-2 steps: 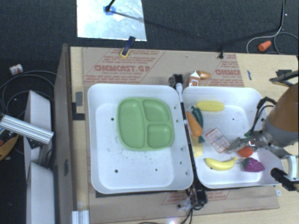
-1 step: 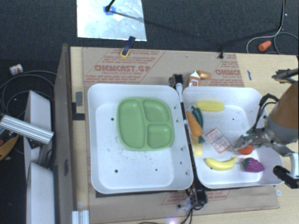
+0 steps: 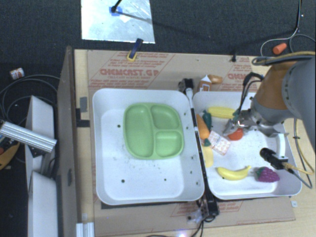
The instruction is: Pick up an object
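My gripper (image 3: 236, 126) hangs low over the middle of the right bin (image 3: 291, 179), reaching in from the right. A small red object (image 3: 237, 136) lies directly beneath it, partly covered by it; whether they touch is unclear. Close by on the left lie an orange carrot (image 3: 202, 126), a pink-and-white packet (image 3: 219, 143) and an ear of yellow corn (image 3: 220, 112). Toward the bin's front lie a yellow banana (image 3: 233, 173) and a purple bunch of grapes (image 3: 266, 175).
The left bin (image 3: 111, 181) holds a green divided plate (image 3: 153, 131). A pale yellow piece (image 3: 209, 157) lies by the right bin's left wall. A small orange-and-white item (image 3: 210, 80) stands on the cardboard behind the bins.
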Robot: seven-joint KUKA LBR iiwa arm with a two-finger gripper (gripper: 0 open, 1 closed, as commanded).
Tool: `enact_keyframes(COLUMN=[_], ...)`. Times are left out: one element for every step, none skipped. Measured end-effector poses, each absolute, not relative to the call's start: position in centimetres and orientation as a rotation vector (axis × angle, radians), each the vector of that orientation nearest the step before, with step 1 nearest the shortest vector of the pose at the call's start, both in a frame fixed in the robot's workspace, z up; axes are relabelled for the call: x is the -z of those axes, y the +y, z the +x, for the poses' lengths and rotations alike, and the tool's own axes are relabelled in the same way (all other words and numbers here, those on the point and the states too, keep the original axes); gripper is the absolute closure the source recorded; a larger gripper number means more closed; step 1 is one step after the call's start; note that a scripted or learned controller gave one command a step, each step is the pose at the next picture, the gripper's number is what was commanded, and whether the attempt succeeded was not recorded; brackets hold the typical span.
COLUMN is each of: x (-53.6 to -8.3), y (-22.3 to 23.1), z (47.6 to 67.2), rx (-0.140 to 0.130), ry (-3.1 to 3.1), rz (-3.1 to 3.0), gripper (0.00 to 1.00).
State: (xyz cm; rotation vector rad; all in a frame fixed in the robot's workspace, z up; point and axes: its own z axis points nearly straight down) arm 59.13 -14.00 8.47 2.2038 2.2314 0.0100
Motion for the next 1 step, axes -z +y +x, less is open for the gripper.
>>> enact_keyframes(x=[-19.03], y=[-2.9], z=[57.92], rx=[-0.012], ry=[2.234], rz=[2.203], gripper=[1.0])
